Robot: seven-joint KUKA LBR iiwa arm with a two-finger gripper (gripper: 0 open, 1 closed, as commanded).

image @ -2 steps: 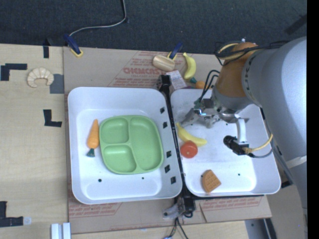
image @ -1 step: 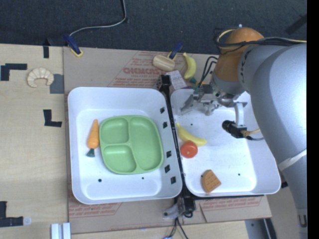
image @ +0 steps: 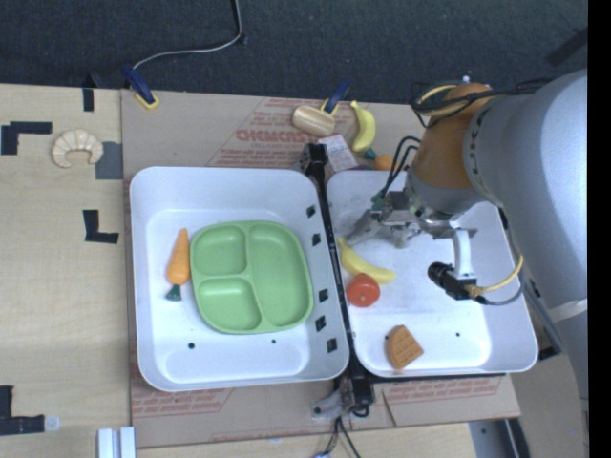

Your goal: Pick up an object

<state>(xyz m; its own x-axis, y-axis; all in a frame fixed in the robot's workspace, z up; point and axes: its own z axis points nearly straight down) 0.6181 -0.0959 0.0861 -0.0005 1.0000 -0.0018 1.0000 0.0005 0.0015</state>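
In the right bin (image: 496, 346), a yellow banana (image: 366, 264) lies near the left wall, slanting down toward the right. A red tomato (image: 363, 292) sits just below it, touching or nearly touching its lower edge. Further toward the front of this bin rests a brown biscuit-like piece (image: 403, 347), apart from both.

The gripper (image: 361, 229) reaches in from the right and hangs just above the banana's upper end. Its metal fingers (image: 367, 225) point left toward the divider; how far apart they stand cannot be told, and nothing shows between them. The grey arm (image: 544, 160) with its orange band (image: 449, 156) stretches over the bin's back right part.

In the left bin (image: 153, 351) lies a green divided plate (image: 252, 276) with three compartments, and a toy carrot (image: 179, 259) lies just beside its left edge, running front to back.

Behind the bins, on the cardboard (image: 239, 132), are a second banana (image: 363, 127), a tan bread roll (image: 313, 119) and a small packet (image: 338, 151). A croissant (image: 77, 147) rests far left on the bench.
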